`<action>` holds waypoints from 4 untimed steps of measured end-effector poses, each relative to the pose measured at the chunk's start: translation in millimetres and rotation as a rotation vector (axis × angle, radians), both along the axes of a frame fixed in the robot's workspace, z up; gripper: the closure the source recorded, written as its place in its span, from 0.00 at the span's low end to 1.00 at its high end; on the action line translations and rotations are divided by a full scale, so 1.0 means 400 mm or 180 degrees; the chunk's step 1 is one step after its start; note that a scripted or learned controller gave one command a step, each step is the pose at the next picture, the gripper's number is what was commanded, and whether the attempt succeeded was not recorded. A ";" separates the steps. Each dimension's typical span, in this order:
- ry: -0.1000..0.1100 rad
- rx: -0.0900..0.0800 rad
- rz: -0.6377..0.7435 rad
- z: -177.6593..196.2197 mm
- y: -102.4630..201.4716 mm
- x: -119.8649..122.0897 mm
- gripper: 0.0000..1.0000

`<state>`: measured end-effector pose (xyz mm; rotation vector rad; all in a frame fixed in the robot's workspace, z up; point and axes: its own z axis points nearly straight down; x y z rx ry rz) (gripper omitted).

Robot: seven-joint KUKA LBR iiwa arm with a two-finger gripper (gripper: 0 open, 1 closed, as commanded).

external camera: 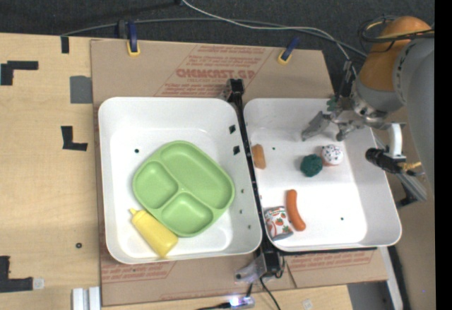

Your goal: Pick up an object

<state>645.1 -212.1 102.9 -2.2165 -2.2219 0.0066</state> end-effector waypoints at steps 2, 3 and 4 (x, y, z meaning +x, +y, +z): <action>-0.0032 -0.0018 0.0007 -0.013 0.000 0.005 1.00; -0.0028 0.0001 -0.0001 0.114 0.025 -0.002 1.00; -0.0032 -0.0002 -0.0001 0.272 0.033 0.009 1.00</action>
